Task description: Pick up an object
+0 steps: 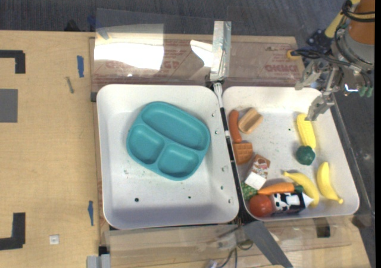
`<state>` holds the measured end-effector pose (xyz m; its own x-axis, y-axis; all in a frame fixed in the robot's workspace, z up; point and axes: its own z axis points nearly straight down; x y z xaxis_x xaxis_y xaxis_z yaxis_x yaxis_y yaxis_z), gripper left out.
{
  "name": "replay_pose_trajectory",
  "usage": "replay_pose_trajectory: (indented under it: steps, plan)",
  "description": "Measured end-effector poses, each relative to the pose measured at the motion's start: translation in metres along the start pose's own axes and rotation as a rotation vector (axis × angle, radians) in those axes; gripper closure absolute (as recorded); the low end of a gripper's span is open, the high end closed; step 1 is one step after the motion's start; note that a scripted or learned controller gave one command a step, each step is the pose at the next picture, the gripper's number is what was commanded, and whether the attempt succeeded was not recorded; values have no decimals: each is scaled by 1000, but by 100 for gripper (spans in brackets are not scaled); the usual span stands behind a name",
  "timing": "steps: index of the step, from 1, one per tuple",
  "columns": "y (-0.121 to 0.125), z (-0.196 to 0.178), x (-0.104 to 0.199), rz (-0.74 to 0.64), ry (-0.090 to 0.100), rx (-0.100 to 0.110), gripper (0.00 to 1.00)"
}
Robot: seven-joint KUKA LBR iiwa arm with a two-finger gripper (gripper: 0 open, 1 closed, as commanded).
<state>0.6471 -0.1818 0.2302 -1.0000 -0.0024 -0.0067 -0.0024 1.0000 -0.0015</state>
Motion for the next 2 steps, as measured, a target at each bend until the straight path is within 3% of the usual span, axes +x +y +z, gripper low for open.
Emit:
replay_pose_trajectory:
  steps: [1, 2]
  plan:
    - [-13, 133, 4, 25, 7, -2, 0]
    - [-26, 141, 47, 69, -3, 1, 0]
